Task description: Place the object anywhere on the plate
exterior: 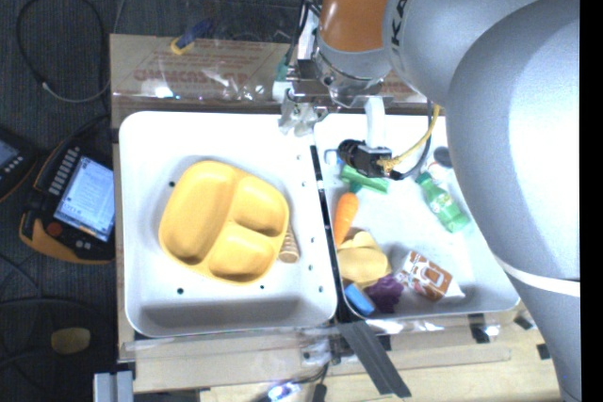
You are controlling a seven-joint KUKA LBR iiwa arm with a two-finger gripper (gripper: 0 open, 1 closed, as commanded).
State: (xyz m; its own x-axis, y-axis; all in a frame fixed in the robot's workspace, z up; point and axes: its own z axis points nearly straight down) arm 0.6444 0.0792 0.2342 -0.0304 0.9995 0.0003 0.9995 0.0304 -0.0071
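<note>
Two white bins sit side by side on the bench (188, 61): left, a yellow plate (222, 219) with a cone (288, 248) at its right edge; right, a carrot (346, 216). Gripper (300, 116) hovers above the divider.

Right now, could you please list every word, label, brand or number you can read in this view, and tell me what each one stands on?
"K": one dark letter on the arm's grey housing, cut off; the rest is hidden.
Reddish print on the cardboard sheet behind the bins: too blurred to read.
Screen of the handheld pendant on the floor: lines of text, too small to read.
Brown and white snack packet in the right bin: print unreadable.
Green bottle: no legible label.
</note>
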